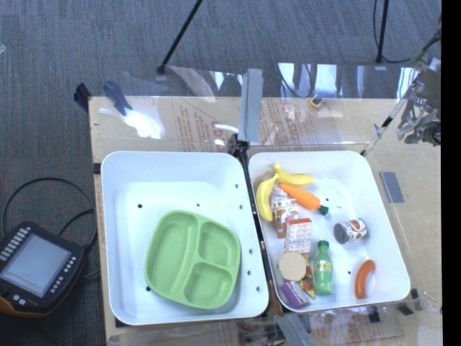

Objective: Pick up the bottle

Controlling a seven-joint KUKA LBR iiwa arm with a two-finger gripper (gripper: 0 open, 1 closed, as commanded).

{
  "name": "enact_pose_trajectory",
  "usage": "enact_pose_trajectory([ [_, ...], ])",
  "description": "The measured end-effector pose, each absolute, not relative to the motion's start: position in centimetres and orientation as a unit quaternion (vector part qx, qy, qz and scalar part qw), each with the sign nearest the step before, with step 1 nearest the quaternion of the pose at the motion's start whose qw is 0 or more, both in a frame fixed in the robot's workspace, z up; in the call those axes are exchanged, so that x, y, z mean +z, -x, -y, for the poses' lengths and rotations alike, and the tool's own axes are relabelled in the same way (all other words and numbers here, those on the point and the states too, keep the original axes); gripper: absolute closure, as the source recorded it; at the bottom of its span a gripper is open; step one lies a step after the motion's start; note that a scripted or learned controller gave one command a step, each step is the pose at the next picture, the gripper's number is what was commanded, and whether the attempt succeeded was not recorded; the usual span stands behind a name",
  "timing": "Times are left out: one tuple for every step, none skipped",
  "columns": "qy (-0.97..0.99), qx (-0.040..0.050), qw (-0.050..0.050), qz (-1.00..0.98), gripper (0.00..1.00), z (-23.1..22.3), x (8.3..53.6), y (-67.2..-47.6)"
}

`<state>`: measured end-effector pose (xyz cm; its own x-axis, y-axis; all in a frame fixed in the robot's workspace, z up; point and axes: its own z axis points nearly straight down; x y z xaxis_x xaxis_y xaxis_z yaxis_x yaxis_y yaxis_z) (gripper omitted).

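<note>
The bottle (322, 267) is small and green with a green cap and a yellow label. It lies in the right bin (382, 193), near that bin's front edge, pressed in among other toy foods. My gripper (420, 123) hangs at the far right of the camera view, above the bench and beyond the right bin's back right corner. It is well away from the bottle, with nothing visibly in it.
Around the bottle lie a round tan biscuit (292, 266), a red-and-white carton (298, 234), a can (350, 231), a red sausage (364, 278), a carrot (301, 197) and bananas (268, 192). The left bin (122, 193) holds a green divided plate (193, 258).
</note>
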<state>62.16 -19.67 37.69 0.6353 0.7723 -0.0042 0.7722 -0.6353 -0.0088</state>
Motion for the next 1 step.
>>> enact_pose_trajectory([
  [0.927,0.0042,0.004,0.374,1.00,19.74,32.12,-62.71],
])
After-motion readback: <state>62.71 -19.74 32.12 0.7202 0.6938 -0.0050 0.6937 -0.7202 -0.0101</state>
